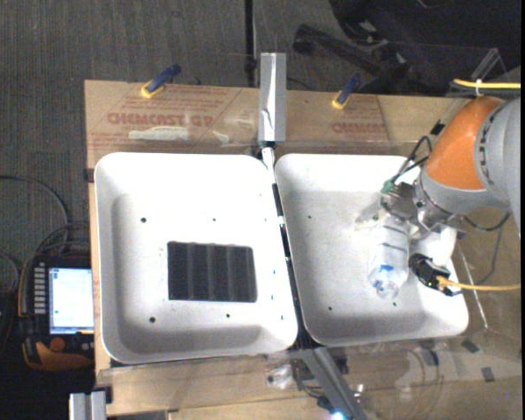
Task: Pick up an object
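Note:
A clear plastic bottle (388,259) with a blue cap lies in the right bin (332,226), its cap end pointing toward the front. My gripper (404,215) sits directly at the bottle's upper end, low over the bin's right half, below the arm's orange band (462,154). The bottle's top is partly hidden under the gripper. A black ribbed rectangular object (212,271) lies flat in the middle of the left bin (131,234), far from the gripper.
A yellow cable (490,287) runs off the arm past the right bin's right rim. A grey post (271,103) stands behind the seam between the bins. Clamps hold a brown board behind the bins. A tablet (70,300) lies off the bench's left.

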Motion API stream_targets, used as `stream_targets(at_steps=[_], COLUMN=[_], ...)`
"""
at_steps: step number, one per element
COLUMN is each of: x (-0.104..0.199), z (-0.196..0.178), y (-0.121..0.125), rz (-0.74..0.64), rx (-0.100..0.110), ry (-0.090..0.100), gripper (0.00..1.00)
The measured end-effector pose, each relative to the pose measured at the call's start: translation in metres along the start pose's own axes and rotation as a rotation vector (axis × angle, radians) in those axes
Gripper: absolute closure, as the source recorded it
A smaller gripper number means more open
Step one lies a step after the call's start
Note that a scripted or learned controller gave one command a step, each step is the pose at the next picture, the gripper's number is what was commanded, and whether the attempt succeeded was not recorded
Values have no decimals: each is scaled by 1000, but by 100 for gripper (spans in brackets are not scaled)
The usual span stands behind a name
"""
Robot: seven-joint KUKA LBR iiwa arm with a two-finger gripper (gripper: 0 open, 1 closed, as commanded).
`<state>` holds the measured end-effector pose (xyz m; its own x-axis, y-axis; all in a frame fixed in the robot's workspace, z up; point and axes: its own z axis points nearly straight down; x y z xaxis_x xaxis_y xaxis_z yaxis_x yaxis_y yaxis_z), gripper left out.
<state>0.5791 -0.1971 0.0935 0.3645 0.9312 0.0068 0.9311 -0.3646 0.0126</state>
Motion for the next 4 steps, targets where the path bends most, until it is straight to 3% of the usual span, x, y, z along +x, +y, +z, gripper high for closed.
stream_targets(at_steps=[1,2,3,4], x=[-16,2,6,-24], z=[-3,0,2,-113], y=[-26,-62,-2,-31], rz=[-400,-382,-374,-246], rx=[15,-2,-4,13], ry=[-2,-9,-6,-7], gripper=[0,0,0,0])
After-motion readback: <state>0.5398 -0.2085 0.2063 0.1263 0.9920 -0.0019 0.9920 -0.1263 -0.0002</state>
